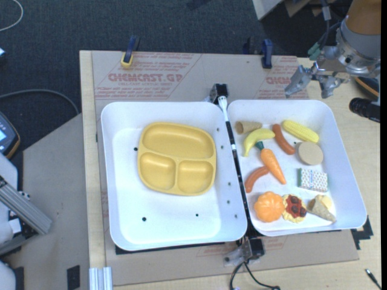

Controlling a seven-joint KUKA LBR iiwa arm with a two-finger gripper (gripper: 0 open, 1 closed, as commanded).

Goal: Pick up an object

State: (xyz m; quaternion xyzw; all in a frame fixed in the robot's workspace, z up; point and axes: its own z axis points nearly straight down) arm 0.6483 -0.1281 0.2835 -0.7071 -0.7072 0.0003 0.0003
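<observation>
My gripper [313, 85] hangs above the far edge of the right bin [344, 162], fingers spread open with nothing between them. Below it in that bin lie toy foods: a corn cob [300, 130], a red sausage [282, 138], a banana [257, 139], a carrot [273, 165], a round tan disc [309, 154], a second sausage [256, 177], an orange fruit [269, 206], a patterned block [312, 179], a pizza slice [294, 208] and a wedge [323, 207]. None touches the gripper.
The left bin [121, 210] holds a yellow divided plate [177, 158]. Two clamps [127, 54] [266, 52] grip the board's far edge. A black bracket [219, 92] sits between the bins at the back.
</observation>
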